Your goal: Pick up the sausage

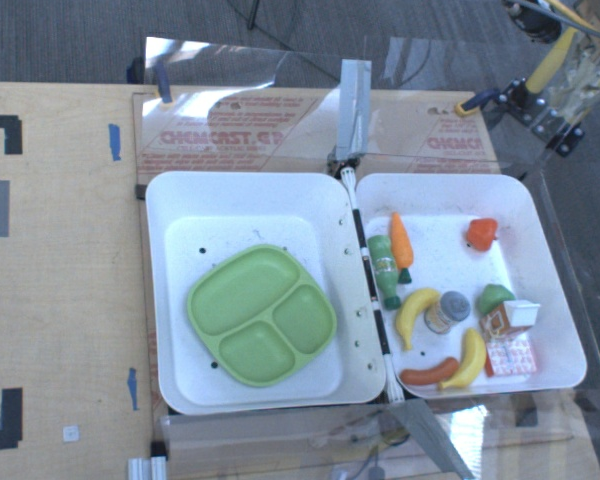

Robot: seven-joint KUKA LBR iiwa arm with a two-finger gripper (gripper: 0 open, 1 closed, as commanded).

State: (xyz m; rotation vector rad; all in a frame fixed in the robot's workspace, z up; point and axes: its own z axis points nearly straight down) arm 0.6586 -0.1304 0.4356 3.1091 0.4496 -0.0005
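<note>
Red sausage point(429, 374) lies at the front of the right bin point(540, 208), touching a yellow banana point(470, 360). Near it are a small jar point(446, 311), another banana point(416, 315) and a little carton point(510, 338). A green plate point(261, 315) sits in the left bin point(170, 228). The arm point(555, 28) is up in the far corner, and I cannot tell how its grabber stands

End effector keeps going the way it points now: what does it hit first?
Likely the brown board behind the right bin; end effector seems aimed left, depth unclear. Not the sausage.
</note>
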